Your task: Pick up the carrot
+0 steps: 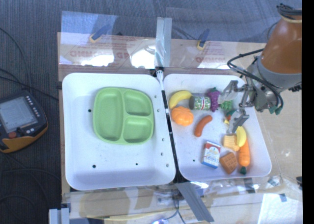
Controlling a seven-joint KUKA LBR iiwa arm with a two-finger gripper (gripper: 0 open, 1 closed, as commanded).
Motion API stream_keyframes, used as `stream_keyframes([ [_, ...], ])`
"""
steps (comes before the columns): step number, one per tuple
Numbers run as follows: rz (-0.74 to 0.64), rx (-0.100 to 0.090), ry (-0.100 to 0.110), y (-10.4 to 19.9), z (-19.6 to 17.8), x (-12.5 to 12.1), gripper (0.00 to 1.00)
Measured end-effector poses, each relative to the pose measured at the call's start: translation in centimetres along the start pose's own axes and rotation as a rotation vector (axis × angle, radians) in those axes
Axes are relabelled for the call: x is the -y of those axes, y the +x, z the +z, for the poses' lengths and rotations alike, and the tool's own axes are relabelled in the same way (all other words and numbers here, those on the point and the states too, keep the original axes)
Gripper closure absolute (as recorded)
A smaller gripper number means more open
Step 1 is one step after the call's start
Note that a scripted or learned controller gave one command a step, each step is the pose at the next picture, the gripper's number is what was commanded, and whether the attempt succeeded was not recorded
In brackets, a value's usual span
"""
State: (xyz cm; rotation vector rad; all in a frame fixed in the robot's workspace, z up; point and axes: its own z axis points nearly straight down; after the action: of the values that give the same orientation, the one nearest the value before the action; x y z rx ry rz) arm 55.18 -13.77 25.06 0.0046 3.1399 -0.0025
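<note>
Fingers (236, 104) spread apart, holding nothing, hang above the right bin (189, 169), near the carrot (244, 153).

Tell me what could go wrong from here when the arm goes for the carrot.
The carrot is hemmed in near the right bin's wall, with a banana at its top and a waffle beside it, so the gripper could catch a neighbour instead. It hangs above the carrot's spot, beside the grapes, and may nudge clutter descending.
</note>
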Motion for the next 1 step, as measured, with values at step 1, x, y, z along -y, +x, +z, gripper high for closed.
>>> stream_keyframes([
  [1,-0.138,0.008,0.002,4.97,15.9,3.41,0.0],
])
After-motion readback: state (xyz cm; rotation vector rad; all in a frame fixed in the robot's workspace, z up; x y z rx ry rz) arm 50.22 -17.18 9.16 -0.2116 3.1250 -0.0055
